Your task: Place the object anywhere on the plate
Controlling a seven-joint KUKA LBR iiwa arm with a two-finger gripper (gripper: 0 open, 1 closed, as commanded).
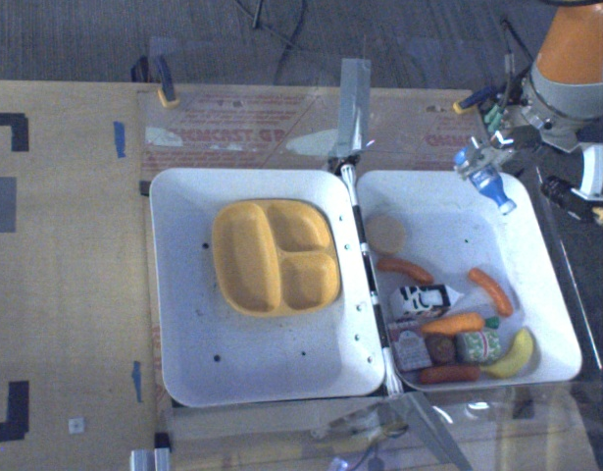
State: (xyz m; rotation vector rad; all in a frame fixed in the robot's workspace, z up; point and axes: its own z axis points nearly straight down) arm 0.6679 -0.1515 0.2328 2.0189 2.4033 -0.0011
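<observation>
Early step, by the look of it: picking not yet done, placing yet to come. Hand [484,161] hovering over the far right corner of the right bin [546,292], well to the right of the plate [276,256]. Something blue at its tip, but impossible to tell whether part of the hand or a held thing; grip width likewise impossible to tell. Nothing on the plate so far.

Likely candidates for the object all right of the plate, in the right bin, most crowded at its near end.

Next move, as a guess: down onto one piece with a firm grip, then up and across the divider, leftward to the plate in the left bin [183,361].

Count:
- two bins
- one yellow plate, three compartments
- three sausages [404,268]
- one carrot [454,324]
- one banana [513,355]
- one black-and-white carton [422,300]
- one can [477,346]
- one small box [411,350]
- one tan disc [384,232]
</observation>
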